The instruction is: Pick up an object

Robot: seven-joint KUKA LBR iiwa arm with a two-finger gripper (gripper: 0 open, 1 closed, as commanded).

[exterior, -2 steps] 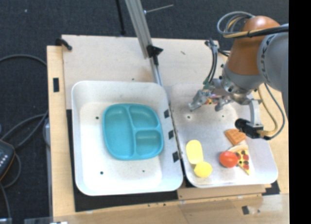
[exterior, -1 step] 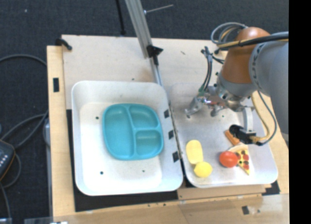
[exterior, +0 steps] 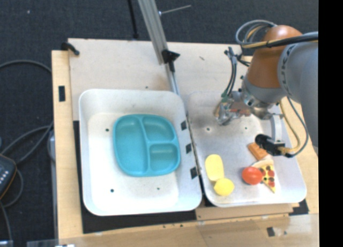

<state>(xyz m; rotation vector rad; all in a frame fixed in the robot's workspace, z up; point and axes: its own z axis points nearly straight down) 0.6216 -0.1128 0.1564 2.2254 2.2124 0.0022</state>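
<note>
Yellow lemon (exterior: 224, 187) and yellow block (exterior: 214, 166) sit lower middle in the right bin (exterior: 203, 117), tomato (exterior: 251, 175) just right. My pincer (exterior: 228, 113) hangs upper right; grip state unclear.

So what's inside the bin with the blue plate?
Just the blue plate, lying flat in the left bin. Its three sections look bare. Whatever sits beneath the plate is covered, so that can't be seen.
</note>
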